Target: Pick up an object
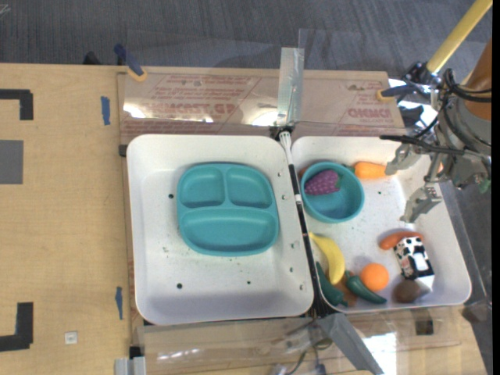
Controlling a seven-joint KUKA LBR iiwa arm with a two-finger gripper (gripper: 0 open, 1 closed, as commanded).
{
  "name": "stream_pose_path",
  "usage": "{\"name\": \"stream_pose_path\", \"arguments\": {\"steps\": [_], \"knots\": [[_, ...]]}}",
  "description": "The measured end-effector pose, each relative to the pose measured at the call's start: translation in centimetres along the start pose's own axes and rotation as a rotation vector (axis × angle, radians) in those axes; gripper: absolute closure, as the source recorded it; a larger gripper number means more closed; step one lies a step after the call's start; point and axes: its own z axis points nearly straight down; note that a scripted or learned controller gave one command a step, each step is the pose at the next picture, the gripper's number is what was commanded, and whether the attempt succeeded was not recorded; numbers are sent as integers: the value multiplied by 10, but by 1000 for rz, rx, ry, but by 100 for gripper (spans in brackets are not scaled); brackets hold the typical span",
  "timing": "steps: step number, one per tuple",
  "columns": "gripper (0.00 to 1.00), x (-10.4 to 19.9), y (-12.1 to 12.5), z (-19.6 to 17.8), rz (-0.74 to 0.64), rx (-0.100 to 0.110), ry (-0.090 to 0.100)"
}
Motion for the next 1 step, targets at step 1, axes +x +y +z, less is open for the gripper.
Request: {"name": "stream_pose_path", "arguments": {"steps": [1], "knots": [[0,14,-69,193,3,2,-6]]}}
